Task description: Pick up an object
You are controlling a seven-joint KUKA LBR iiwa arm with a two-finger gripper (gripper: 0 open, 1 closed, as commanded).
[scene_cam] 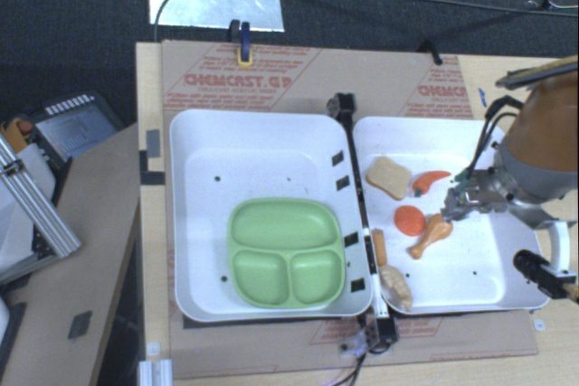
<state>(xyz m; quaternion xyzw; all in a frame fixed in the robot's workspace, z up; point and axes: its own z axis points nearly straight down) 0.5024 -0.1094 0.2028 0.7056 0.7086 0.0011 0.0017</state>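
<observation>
In the right-hand bin [507, 289], toward its middle, the pincer [455, 203] hangs low at the end of the grey arm [543, 149] that reaches in from the right; its tip is dark and small in the camera view, and I cannot tell how it is set or whether it has hold of anything. Just to its lower left lies the drumstick toy [429, 236], the nearest candidate for the pick; its thick end sits touching or almost touching the pincer's tip, and its long axis runs on a slant from there down and left to the bone end. That slant is what the coming move turns on, I judge: a grip would best close across the axis, near the thick end. Beside the drumstick, to the left, rests a round orange tomato [409, 219], very close to it. Above, a red chili [431, 181] lies just beside a slice of bread [389, 177]. Farther off, along the bin's left wall, a carrot stick [379, 247] and a pale shell-like piece [395, 285] lie near the lower corner. The left bin [208, 158] holds a green divided plate [285, 250], well apart from the pincer.
</observation>
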